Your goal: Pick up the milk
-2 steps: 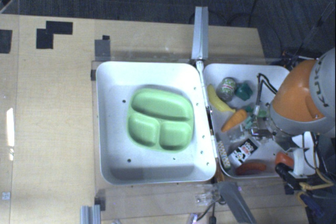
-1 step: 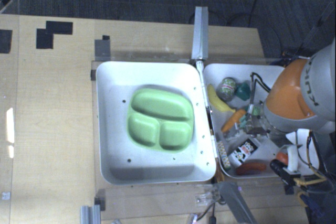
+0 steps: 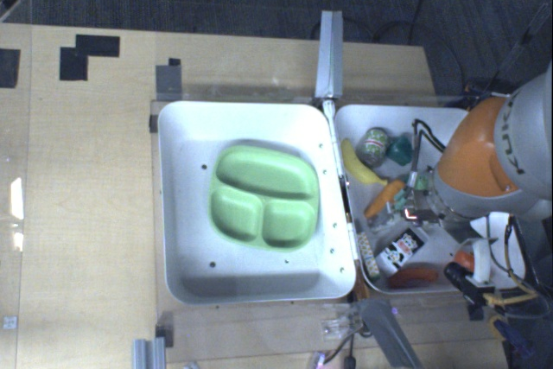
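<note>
The milk (image 3: 401,249) is a small carton with black and white patches. It lies tilted on the floor of the right bin (image 3: 432,114), near that bin's front edge. My gripper (image 3: 413,208) hangs low in the right bin, just behind the carton and beside the orange carrot (image 3: 381,197). The wrist's orange band (image 3: 471,155) rises behind it and hides the bin's right part. I see nothing lifted off the bin floor.
A yellow banana (image 3: 360,164), a round can (image 3: 374,143) and a teal item (image 3: 399,149) lie at the back of the right bin. A red item (image 3: 416,276) lies in front of the milk. The left bin (image 3: 181,212) holds a green divided plate (image 3: 263,196).
</note>
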Robot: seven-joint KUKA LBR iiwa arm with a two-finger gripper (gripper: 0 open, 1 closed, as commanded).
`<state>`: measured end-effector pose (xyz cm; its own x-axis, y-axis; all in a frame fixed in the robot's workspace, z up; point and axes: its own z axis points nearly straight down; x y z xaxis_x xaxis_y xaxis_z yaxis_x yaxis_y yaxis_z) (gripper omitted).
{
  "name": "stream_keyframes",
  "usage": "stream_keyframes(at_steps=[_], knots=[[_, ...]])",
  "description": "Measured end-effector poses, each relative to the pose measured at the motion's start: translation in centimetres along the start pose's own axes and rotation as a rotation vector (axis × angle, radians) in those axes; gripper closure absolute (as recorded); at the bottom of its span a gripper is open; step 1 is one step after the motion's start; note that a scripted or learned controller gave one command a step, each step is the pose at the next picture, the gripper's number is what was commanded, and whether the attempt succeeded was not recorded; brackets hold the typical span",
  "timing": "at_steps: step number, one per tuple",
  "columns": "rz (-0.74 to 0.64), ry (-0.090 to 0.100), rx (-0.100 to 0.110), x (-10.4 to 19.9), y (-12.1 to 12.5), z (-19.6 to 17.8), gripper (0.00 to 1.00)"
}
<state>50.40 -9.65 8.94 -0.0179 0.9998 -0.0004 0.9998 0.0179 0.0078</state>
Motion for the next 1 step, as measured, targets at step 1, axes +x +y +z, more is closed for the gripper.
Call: stream_keyframes(at_steps=[1], knots=[[-0.219,-0.002,-0.009,-0.44,-1.18,-0.02,0.00]])
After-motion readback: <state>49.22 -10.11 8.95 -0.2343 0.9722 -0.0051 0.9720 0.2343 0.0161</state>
